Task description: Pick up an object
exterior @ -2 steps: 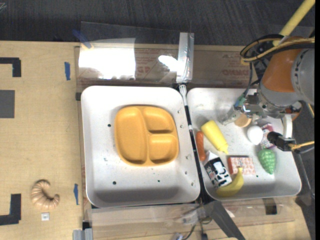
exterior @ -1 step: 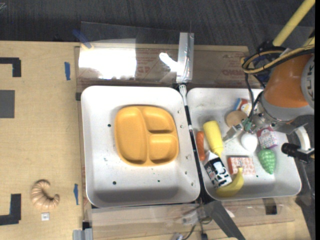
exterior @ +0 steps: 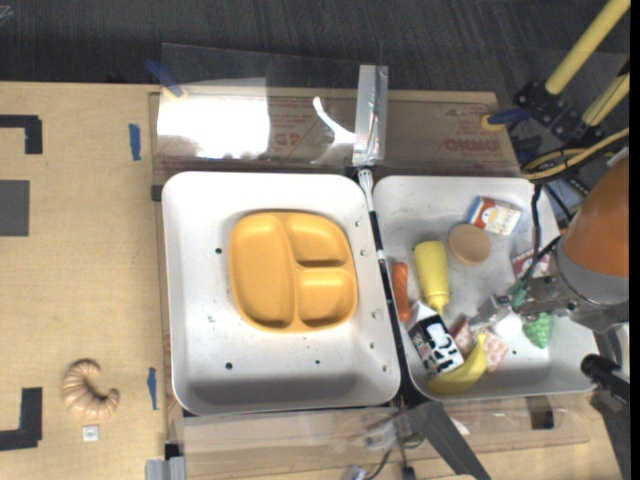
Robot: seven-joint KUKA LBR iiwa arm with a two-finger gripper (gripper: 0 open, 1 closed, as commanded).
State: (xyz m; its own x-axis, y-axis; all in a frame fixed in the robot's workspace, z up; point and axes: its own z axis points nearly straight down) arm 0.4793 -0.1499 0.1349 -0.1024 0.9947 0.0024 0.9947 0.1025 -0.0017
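The right bin (exterior: 400, 196) holds several objects. A yellow bottle (exterior: 432, 273) lies beside an orange carrot (exterior: 401, 288). A tan round piece (exterior: 468, 243) and a small carton (exterior: 495, 215) sit toward the back. At the front are a black-and-white item (exterior: 432, 343) and a banana (exterior: 470, 363). A green piece (exterior: 538, 330) lies at the right, partly under the arm. My gripper (exterior: 502, 308) hangs low over the bin's middle right, between the banana and the green piece. The wrist hides what lies directly beneath it.
The left bin (exterior: 190, 268) holds a yellow divided plate (exterior: 293, 270). A tan croissant-shaped toy (exterior: 90, 388) lies on the bench at the far left. Cables and yellow struts (exterior: 590, 38) stand behind the right bin. The arm's orange band (exterior: 610, 233) overhangs that bin's right edge.
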